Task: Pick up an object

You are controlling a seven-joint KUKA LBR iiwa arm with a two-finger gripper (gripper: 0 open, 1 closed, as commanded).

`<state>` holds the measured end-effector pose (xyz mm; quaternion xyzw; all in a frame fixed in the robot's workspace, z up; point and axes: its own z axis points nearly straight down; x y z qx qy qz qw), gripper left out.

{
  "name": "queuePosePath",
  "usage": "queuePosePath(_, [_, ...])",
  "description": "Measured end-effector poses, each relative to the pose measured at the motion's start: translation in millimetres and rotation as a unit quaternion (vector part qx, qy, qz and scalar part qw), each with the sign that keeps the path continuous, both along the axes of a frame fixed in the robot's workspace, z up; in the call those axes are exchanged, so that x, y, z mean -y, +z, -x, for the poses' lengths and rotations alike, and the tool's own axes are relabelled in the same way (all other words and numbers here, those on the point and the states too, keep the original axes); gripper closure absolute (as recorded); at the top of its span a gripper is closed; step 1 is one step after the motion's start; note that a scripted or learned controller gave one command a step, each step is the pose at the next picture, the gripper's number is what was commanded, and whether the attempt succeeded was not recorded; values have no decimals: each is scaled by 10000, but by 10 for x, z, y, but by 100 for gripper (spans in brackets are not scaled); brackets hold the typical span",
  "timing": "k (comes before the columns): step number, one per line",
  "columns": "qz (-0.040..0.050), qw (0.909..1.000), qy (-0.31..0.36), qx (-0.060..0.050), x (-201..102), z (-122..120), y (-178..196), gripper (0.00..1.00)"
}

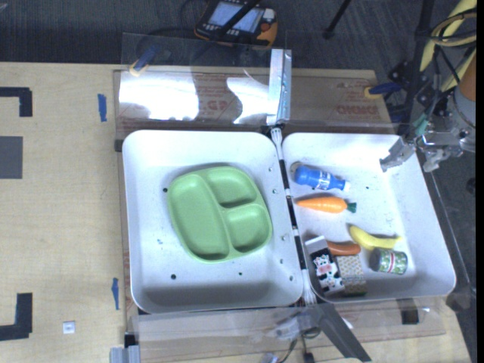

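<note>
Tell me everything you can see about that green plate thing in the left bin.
The green tray is a pale green divided plate with rounded corners, seemingly plastic. Raised ridges split it into three compartments: one large along its left side and two smaller on the right. It lies flat and right side up, turned slightly askew, near the middle of the left bin, resting on the bin's white floor. Nothing lies in its compartments, and nothing else touches it.

Green divided plate [219, 214], blue bottle [318, 178], orange carrot [324, 204], yellow banana [370, 238], green can [389, 262], black-and-white cow-patterned carton [325, 271], white bins [144, 278].
</note>
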<state>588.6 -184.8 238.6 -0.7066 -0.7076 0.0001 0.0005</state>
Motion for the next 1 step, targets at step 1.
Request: queuePosePath(1, [2,10000,-54,3,-113,565,-1099,0])
